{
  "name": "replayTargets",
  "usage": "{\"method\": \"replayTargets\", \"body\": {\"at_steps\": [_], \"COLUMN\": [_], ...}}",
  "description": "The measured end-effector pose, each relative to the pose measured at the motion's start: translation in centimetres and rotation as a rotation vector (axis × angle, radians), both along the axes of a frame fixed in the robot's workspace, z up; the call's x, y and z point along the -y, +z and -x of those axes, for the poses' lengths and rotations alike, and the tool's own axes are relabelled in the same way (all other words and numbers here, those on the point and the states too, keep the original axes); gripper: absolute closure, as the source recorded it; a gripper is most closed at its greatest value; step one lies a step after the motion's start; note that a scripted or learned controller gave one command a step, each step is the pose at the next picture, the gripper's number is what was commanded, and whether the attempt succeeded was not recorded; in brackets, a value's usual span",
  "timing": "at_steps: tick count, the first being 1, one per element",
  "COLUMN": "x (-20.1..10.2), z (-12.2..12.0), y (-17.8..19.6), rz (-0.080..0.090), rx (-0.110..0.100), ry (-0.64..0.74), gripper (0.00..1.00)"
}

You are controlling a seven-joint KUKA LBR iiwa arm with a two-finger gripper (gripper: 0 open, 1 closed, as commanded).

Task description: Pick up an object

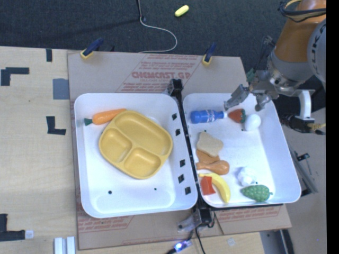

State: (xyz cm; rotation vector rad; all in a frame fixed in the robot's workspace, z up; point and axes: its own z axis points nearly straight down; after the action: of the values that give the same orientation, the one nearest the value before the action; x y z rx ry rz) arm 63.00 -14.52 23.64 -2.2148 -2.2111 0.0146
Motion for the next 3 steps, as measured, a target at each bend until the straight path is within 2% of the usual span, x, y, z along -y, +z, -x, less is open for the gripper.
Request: {"method": "replayTargets", "body": {"at_steps": [1,3], "x": [0.0,0.6], "z": [-0.2,0.0], "y": [0.8,-11.2], "rz": [0.002,0.003], "rx": [0.013,0.008], "ry": [0.003,0.003], "gripper": [0.00,0.00]}}
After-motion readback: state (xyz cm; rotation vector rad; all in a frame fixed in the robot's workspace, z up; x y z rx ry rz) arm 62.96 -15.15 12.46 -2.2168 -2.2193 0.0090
